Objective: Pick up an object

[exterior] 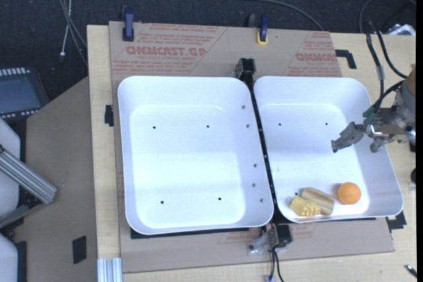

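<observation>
With the gripper (360, 139) spread wide and empty above the right bin (310, 109), the small orange ball (349, 193) at its near edge, judged light and slippery, is best pinched across its middle.

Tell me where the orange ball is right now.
The orange ball sits in the right bin, near its front right corner, just right of the corn cob and the tan piece.
</observation>
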`<state>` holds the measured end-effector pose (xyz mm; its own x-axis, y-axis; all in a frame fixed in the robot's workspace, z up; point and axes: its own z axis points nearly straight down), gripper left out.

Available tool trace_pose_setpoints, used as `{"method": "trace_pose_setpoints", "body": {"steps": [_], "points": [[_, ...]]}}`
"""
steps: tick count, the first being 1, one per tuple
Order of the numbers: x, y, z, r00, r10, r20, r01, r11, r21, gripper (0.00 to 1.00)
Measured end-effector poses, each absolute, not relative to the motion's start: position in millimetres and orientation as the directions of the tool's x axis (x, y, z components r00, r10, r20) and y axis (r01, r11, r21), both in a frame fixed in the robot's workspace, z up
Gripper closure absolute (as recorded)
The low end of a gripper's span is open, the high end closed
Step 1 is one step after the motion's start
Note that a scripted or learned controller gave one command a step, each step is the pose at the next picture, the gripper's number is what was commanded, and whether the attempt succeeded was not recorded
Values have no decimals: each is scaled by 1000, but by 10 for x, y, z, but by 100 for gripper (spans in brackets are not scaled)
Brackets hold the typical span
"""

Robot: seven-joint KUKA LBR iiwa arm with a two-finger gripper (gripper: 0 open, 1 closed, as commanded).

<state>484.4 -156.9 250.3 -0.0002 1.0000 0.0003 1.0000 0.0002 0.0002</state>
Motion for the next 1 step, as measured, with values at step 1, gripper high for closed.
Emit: {"method": "trace_pose_setpoints", "body": {"steps": [1], "points": [[4845, -1570, 2503, 0, 1000, 0, 1000, 0, 0, 0]]}}
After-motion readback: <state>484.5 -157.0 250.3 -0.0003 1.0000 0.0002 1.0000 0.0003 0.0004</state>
